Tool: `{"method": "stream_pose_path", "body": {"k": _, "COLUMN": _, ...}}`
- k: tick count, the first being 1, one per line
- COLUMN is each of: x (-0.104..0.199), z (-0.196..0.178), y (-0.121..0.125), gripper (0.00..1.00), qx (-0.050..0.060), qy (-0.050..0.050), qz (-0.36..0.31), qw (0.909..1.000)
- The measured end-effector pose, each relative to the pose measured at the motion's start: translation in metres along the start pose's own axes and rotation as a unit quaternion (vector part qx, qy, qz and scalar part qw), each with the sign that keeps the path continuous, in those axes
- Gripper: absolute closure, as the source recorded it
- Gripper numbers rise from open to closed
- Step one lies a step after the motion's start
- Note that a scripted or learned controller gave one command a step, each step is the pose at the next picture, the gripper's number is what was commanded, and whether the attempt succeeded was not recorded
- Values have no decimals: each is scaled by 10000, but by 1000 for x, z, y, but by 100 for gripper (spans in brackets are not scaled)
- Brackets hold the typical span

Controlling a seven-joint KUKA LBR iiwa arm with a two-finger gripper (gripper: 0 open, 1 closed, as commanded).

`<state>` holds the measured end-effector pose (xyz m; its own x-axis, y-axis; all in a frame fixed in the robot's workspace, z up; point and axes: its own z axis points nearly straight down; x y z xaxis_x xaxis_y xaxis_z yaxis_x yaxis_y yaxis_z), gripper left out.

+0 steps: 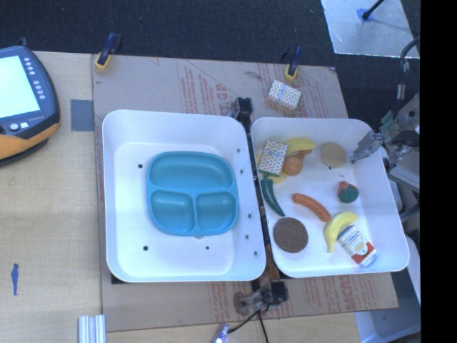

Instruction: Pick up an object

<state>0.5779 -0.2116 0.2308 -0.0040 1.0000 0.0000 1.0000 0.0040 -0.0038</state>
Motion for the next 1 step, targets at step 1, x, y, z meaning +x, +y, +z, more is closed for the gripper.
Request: {"method": "stream_pose_path", "body": {"k": 1, "x": 0, "z": 84, "y": -2, "gripper": 0, "qx": 10, "qy": -1, "qz": -8, "qw": 10000}}
